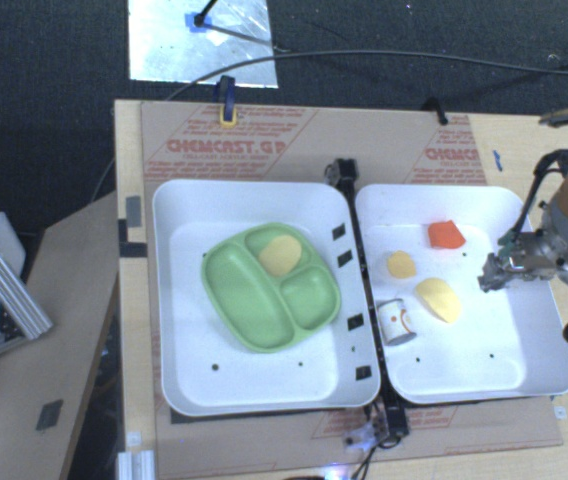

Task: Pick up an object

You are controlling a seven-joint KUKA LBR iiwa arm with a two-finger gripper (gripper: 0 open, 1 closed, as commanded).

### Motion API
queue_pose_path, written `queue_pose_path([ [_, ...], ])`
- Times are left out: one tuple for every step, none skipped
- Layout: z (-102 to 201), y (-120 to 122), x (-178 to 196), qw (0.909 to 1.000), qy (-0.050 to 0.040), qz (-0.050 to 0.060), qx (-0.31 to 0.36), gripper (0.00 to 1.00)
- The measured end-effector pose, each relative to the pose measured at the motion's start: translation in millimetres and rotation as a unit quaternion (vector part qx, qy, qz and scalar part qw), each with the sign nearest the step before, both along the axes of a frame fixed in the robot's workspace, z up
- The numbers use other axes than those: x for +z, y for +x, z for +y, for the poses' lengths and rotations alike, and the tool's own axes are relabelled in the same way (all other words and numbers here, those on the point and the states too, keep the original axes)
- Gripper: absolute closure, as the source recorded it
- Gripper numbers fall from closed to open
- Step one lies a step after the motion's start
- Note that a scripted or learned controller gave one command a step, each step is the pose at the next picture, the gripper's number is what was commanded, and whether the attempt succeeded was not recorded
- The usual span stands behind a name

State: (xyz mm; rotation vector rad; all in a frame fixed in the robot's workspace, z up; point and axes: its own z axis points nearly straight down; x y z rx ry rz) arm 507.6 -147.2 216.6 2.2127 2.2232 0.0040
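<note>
The gripper (pixel 494 273), its opening impossible to tell and apparently empty, hangs just right of the yellow lemon-shaped object (pixel 439 299) in the right bin (pixel 484 373)

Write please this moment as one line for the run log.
pincer: over right bin, nothing seen held | orange block, two yellow pieces, small cup: in right bin | green tray: left bin

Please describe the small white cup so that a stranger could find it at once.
Look in the right white bin, at its left wall. The small white cup lies there on its side, below the round yellow piece. It alone is white with an orange mark.
</note>
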Motion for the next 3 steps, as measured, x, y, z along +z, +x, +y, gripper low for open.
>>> queue_pose_path([
  [52, 23, 11, 1.0, 0.0016, 0.001, 0.003, 1.0],
  [106, 51, 20, 1.0, 0.0018, 0.0, 0.003, 1.0],
  [164, 70, 21, 1.0, 0.0018, 0.001, 0.003, 1.0],
])
